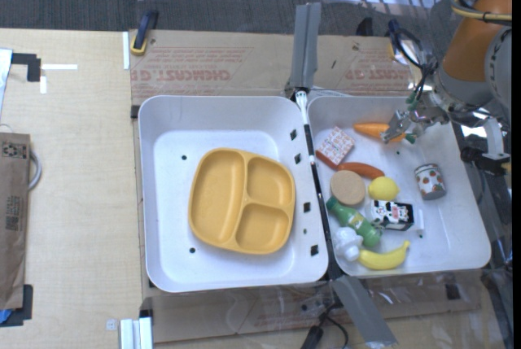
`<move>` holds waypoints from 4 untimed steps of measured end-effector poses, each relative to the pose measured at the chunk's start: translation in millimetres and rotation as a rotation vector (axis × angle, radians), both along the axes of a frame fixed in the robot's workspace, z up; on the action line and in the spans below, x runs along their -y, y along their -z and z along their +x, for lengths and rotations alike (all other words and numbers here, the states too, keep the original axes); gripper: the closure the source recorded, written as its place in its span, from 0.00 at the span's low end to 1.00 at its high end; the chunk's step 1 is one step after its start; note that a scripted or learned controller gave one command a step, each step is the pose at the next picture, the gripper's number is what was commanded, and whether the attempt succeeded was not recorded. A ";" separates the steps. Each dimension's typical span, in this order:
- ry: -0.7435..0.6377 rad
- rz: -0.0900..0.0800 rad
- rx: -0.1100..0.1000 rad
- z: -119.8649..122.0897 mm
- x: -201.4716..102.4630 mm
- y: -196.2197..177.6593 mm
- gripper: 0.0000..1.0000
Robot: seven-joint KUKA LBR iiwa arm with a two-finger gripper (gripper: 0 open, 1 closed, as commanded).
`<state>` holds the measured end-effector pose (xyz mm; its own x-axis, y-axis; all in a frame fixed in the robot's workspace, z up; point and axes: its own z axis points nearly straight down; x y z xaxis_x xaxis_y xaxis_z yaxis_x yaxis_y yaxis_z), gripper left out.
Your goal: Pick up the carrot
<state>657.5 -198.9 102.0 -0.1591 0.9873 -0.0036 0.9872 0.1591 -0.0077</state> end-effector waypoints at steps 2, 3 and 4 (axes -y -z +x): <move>0.193 0.002 0.008 1.8 2.4 -115.0 1.00; 0.193 0.002 0.008 1.8 2.3 -114.9 0.00; 0.200 0.009 0.017 -38.0 14.6 -3.3 0.00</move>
